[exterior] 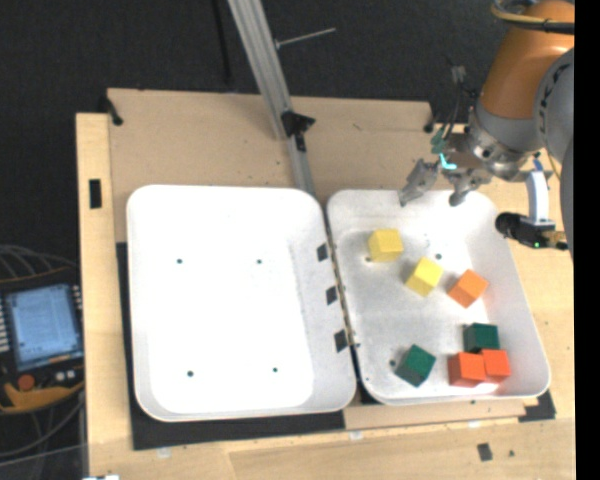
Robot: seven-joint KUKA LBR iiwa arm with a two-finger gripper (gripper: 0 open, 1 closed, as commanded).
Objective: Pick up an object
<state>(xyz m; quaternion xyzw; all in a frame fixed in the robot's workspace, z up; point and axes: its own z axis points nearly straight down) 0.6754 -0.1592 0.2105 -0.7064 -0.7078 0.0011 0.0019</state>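
Wide wooden desk with two shallow white plastic bins; right bin full of small hard blocks. Grey arm's tool up above the bin's far edge, fingers spread apart, gripping nothing. Little yellow wooden cube nearest, free on all sides. Probably light, stiff, a bit smooth. Best pinched on two flat sides.

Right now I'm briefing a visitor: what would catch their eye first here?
The bright blocks in the right bin: two yellow blocks, orange and green ones. Next, the gripper with fingers spread, above that bin's far edge. The left bin is plain white.
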